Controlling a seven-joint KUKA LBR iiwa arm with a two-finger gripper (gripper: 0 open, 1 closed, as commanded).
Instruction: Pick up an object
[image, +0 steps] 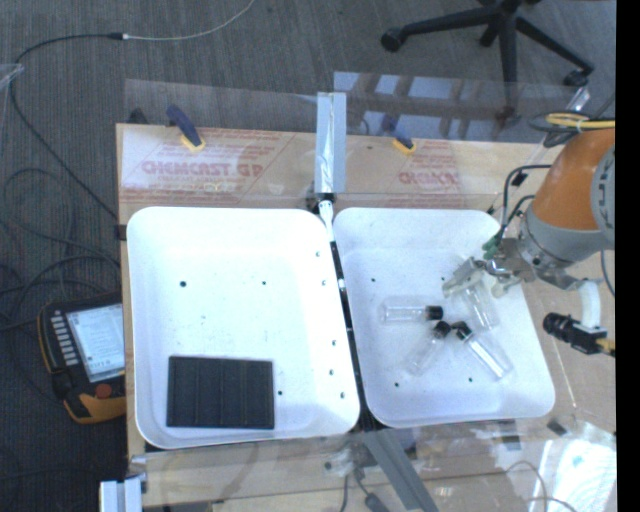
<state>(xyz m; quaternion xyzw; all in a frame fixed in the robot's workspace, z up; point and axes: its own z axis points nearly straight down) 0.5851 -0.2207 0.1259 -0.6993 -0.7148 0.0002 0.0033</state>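
Camera view: gripper (480, 280) apparently just above vials (445, 330).

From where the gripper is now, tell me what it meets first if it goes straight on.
Probably the clear vials lying just below-left of the gripper in the right bin; the height above them is unclear.

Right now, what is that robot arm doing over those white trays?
The arm's gripper hangs over the right bin, just above a few clear plastic tubes with black caps lying there. It seems set to try picking one up, but nothing is lifted. The left bin holds a flat black pad.
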